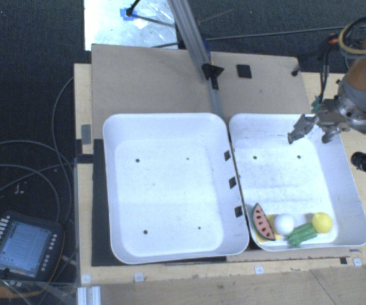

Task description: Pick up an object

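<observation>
From the camera view above the desk (170,81), the pick is at its approach step, by my reading: nothing has been gripped yet. The gripper (311,132) hangs over the right bin (361,215) at about its 1 o'clock corner, near the far rim. Its two dark fingers (299,129) look spread apart with nothing between them, so they are open and empty.

The things to choose from all lie bunched along the near rim of the right bin, at about 6 o'clock from the gripper and well apart from it. A watermelon slice (262,222) lies leftmost, a white ball (284,222) is just beside it, a green toy (302,233) lies touching or nearly touching the ball, and a yellow lemon (322,222) sits at the right end. The left bin (116,170) has only small dark dots on its floor.

The next move calls for carrying the gripper toward the near rim, settling over one piece and lowering. The crowding may make a clean grasp hard; the lemon at the end looks easiest.

The arm (364,91) enters from 3 o'clock, its orange band above the grey wrist, the gripper angled down and toward 9 o'clock.
</observation>
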Motion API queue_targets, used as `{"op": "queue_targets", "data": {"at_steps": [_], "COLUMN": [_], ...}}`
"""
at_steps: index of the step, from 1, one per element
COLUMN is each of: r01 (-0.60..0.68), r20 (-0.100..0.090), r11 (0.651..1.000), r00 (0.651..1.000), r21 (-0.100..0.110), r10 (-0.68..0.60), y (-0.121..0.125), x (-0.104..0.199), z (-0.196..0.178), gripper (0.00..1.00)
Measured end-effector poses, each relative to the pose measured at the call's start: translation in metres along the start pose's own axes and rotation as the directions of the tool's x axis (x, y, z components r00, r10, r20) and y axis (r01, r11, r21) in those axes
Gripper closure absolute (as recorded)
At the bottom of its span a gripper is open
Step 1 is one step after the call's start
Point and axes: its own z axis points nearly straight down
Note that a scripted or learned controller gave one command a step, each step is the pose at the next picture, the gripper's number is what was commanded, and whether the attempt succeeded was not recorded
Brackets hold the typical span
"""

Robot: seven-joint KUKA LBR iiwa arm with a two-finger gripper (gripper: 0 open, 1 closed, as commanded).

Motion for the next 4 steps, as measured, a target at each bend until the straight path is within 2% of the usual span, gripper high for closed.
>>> {"op": "queue_targets", "data": {"at_steps": [1, 2, 3, 4], "r01": [0.001, 0.002, -0.003, 0.0], "r20": [0.0, 0.0, -0.001, -0.002], "r11": [1.0, 1.0, 1.0, 1.0], "r00": [1.0, 1.0, 1.0, 1.0], "r21": [-0.002, -0.002, 0.005, 0.007], "r10": [-0.001, -0.002, 0.003, 0.0], "y": [0.0, 0.001, -0.049, -0.032], "x": [0.0, 0.0, -0.009, -0.003], "z": [-0.011, -0.021, 0.027, 0.114], "gripper": [1.0, 1.0, 1.0, 1.0]}}
